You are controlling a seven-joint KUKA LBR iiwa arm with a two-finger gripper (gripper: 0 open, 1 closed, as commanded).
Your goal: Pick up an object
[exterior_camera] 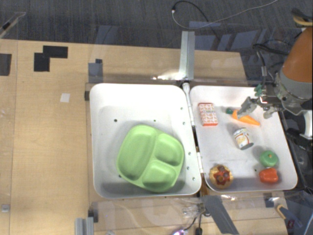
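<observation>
The right bin (215, 146) holds several small items. An orange carrot (245, 118) with a green tip lies near the bin's back right. My gripper (257, 107) hangs just above and right of the carrot, its two grey fingers spread apart with nothing between them. A pink and white box (208, 114) lies at the back left of the bin. A small can (242, 138) lies on its side in the middle. A green round fruit (268, 158) and a red fruit (268, 176) sit at the front right. A small bowl of mixed food (221, 176) sits at the front.
The left bin (105, 106) bears a green divided plate (150, 157) toward its front. A metal post (187, 53) stands behind the seam between the bins. Cables lie on the dark floor behind the bench.
</observation>
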